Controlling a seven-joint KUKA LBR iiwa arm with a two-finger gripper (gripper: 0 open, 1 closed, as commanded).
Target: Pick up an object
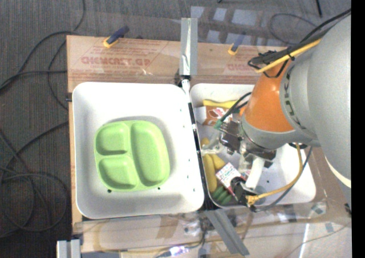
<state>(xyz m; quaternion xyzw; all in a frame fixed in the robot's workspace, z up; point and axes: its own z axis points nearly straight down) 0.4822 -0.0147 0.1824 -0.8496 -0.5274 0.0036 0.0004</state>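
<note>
Even, diffuse overhead light falls on the bench; no single source is evident. The left bin (80,137) reads bright white, its raised rim close to overexposed, with a soft grey shading along its inner walls. The green tray (133,154) shows faint highlights on its ridges and shallow shadows in its compartments. The arm (319,97) looms large and slightly soft (nearest the lens), its grey shell washed pale, and it darkens the right bin (296,188) beneath it. The carpet (45,23) stays dim and grainy. Fine detail is blocky throughout.
</note>
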